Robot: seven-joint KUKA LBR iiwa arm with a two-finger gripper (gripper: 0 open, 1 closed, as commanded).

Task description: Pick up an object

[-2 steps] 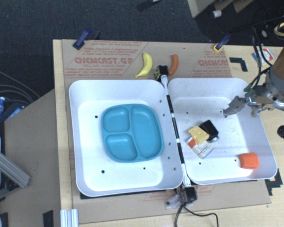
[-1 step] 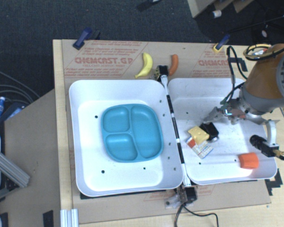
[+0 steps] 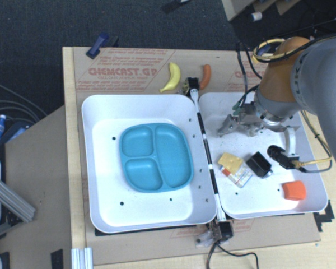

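Fingers [image 3: 227, 126] look spread apart, nothing between them, tips low over the bare floor at the far-left part of the right bin [image 3: 311, 203]. Gripper [image 3: 239, 124] well apart from the objects: yellow block [image 3: 230, 161] and clear packet [image 3: 239, 176] touching near the bin's left wall, black piece [image 3: 258, 164] just beside, orange block [image 3: 294, 190] near the right corner. Blue divided plate [image 3: 156, 156] in left bin [image 3: 101, 206]

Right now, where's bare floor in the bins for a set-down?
Left bin: bare white all round the blue tray, widest along its near edge. Right bin: crowded; yellow block, black block, orange block and gripper leave a patch at the near-left corner.
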